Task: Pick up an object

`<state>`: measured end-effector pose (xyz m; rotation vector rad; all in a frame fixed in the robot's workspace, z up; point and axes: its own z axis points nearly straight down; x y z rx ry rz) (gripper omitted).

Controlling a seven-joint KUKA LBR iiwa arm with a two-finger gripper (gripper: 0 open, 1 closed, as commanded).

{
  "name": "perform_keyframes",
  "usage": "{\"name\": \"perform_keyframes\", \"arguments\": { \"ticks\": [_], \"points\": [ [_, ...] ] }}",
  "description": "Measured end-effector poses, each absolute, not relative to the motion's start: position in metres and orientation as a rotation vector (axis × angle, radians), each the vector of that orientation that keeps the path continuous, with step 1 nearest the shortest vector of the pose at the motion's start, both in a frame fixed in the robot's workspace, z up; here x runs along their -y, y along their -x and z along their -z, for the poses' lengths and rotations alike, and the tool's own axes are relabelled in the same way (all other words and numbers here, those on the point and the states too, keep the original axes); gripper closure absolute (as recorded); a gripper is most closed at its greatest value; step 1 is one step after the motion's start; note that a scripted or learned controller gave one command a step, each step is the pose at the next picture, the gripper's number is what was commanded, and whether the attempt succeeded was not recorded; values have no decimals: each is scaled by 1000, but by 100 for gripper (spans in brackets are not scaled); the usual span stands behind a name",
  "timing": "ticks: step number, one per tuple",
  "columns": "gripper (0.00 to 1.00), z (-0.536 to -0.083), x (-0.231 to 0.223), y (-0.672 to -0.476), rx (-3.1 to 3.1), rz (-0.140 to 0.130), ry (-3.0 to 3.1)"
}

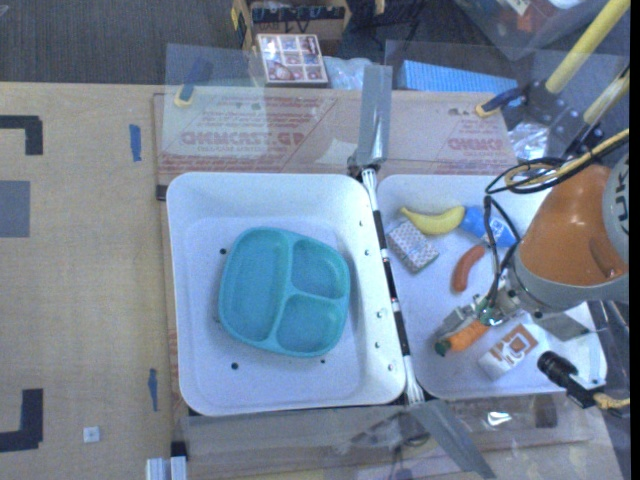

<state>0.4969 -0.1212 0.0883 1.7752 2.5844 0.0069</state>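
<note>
Nearest the front edge of the counter, in the right bin [560, 390], a small white carton [510, 349] with an orange mark lies tilted by the bin's front wall. Just beside it, toward the divider, is the carrot [462, 340]: a stubby orange toy with a green tip, smooth like moulded plastic. The gripper [487, 313] is right down over the carrot's thick end, the grey arm with its glossy orange band [572, 238] bulking above it. I cannot tell from here whether the jaws are released or clenched; wiring and metal crowd the spot. The carrot looks to be lying on the bin floor, so I would judge the pick not done: the approach is made, and the closing and lifting are left.

Further back in the same bin sit a slim orange-red sausage shape [466, 266], a flat grey speckled block [412, 245] that could be a sponge, a blue piece [489, 225] partly hidden by cables, and a curved yellow banana [436, 218] near the back wall.

The left bin [200, 208] holds a teal plate [285, 291] with three compartments and rounded corners, matte plastic, lying flat about the middle.
</note>
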Motion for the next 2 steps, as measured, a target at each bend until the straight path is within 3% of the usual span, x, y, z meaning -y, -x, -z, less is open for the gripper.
{"name": "perform_keyframes", "arguments": {
  "ticks": [1,2],
  "points": [
    [100,-99,123,-498,-2575,-11,-1777],
    [100,-184,55,-541,-2296,0,-2143]
  ]
}}
